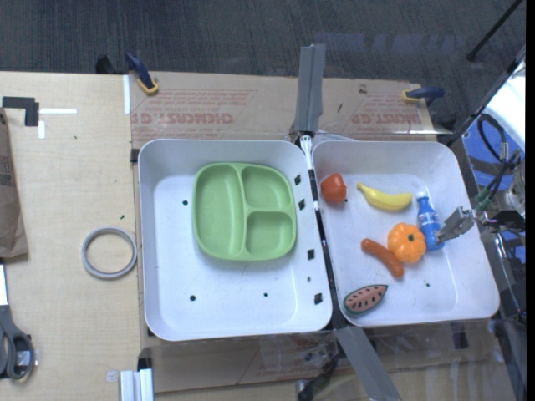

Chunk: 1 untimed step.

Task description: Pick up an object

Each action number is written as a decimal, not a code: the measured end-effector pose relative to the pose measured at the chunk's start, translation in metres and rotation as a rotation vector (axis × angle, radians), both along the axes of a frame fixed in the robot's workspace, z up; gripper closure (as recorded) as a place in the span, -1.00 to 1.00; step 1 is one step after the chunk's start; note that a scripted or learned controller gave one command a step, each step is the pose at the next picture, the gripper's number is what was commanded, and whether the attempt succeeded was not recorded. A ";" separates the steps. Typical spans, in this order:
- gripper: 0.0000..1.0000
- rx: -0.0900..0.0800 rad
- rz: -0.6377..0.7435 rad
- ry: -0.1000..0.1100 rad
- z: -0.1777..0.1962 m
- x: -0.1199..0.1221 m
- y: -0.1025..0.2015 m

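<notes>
The right bin (pixel 468 295) holds several toy foods: a red tomato (pixel 333 188), a yellow banana (pixel 386 197), a blue bottle (pixel 427 218), an orange pumpkin (pixel 407 242), a carrot (pixel 382 257) and a watermelon slice (pixel 365 298). My gripper (pixel 456 223) reaches in over the bin's right rim. It sits low, just right of the blue bottle's lower end, and close to the pumpkin. I see nothing held in it.
The left bin (pixel 167 291) holds a green divided plate (pixel 245 211). On the bench to the left lie a tape ring (pixel 109 251), scissors (pixel 15 354) and a brown bag (pixel 10 199). Cables and the arm's base crowd the right edge (pixel 501 199).
</notes>
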<state>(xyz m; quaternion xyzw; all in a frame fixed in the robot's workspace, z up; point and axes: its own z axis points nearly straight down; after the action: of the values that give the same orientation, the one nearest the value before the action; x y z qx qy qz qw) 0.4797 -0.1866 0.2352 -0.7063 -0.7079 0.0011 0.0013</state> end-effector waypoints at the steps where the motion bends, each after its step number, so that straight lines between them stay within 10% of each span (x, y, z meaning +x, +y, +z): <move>1: -1.00 0.000 -0.001 -0.004 -0.135 0.086 -0.022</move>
<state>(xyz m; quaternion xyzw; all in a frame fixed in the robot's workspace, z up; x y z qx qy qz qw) 0.5657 -0.2090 0.1006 -0.7067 -0.7075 -0.0001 -0.0001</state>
